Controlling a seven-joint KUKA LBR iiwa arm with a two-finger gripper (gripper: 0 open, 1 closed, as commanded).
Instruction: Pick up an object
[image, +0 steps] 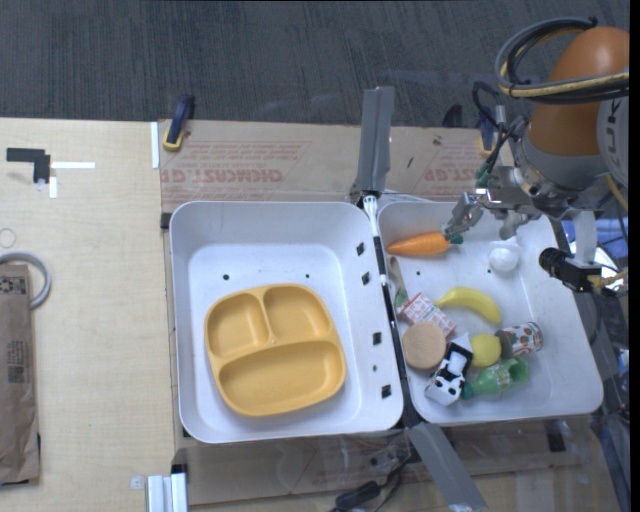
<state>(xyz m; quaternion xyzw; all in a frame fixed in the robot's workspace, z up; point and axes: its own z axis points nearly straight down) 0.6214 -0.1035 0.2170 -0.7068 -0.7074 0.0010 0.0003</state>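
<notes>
My gripper (487, 218) hovers over the back of the right bin (570, 390), its two fingers spread apart with nothing between them. An orange carrot (418, 244) lies just left of and below the left finger (464, 212); whether they touch I cannot tell. A small white ball (503, 259) rests just below the right finger. Nearer the front lie a banana (470, 300), a lemon (485, 349), a round tan bun (424, 346), a red-and-white packet (425, 312), a small can (521, 338), a green bottle (496, 378) and a black-and-white cow toy (449, 377).
The left bin (200, 260) holds a yellow divided plate (275, 347). A divider wall (378, 270) separates the bins. Cardboard (260, 160) lies behind them. The arm's orange band (590, 60) and cables rise at the right.
</notes>
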